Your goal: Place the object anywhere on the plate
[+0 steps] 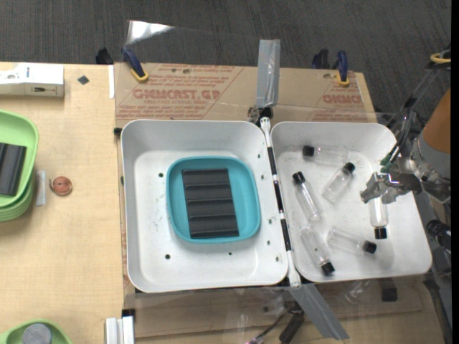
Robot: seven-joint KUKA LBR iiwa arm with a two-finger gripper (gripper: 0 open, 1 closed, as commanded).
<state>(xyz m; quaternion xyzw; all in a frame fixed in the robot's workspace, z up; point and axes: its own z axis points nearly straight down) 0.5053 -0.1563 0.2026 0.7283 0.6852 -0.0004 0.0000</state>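
A teal square plate (175,199) lies in the left white bin (143,213), and a dark ridged block (210,202) rests in its middle. Over the right edge of the right bin (405,253), far from the plate, my gripper (379,194) is shut on the upper end of a clear vial (378,216). That vial hangs straight down with its black cap at the bottom. Several more clear black-capped vials lie loose in the right bin, among them a long one (307,196) and a short one (338,180).
A raised divider (274,192) where the two bin rims meet separates the bins. On the bench at the left are a green tray (21,185), a small round copper disc (62,185) and a white box (32,80). Cardboard lies clamped behind the bins.
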